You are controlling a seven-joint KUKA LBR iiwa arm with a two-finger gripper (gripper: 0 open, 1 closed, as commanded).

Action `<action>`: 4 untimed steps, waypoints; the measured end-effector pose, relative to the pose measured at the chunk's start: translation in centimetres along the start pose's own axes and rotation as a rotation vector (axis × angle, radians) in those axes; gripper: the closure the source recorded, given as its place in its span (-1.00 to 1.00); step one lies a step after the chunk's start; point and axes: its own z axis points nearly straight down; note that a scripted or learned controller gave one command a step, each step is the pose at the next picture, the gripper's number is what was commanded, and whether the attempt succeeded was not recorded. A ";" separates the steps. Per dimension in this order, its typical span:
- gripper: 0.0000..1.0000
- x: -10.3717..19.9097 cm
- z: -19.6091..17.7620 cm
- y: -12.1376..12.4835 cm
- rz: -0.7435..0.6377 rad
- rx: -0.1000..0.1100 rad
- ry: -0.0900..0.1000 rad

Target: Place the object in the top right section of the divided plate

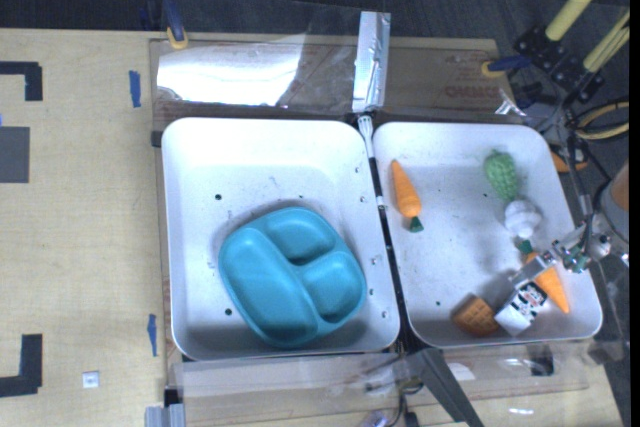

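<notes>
A blue divided plate lies in the left bin, turned at a slant, with three sections that hold nothing. In the right bin lie an orange toy carrot, a green bumpy object, a small white object, a brown piece, a white bottle with a dark label and an orange wedge. My gripper sits low at that bin's right edge, just above the bottle and the wedge and partly blurred.
A raised divider separates the two bins. A clear plastic sheet and a metal strip lie behind them. Yellow poles and cables stand at the back right. Wooden bench top stretches to the left.
</notes>
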 end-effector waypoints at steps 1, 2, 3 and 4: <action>1.00 -0.1 -1.0 0.1 0.002 -0.003 -0.004; 1.00 0.4 2.2 0.1 -0.242 0.002 0.005; 1.00 0.3 1.1 0.2 -0.240 -0.002 0.000; 1.00 4.6 1.7 2.2 -0.162 0.002 0.006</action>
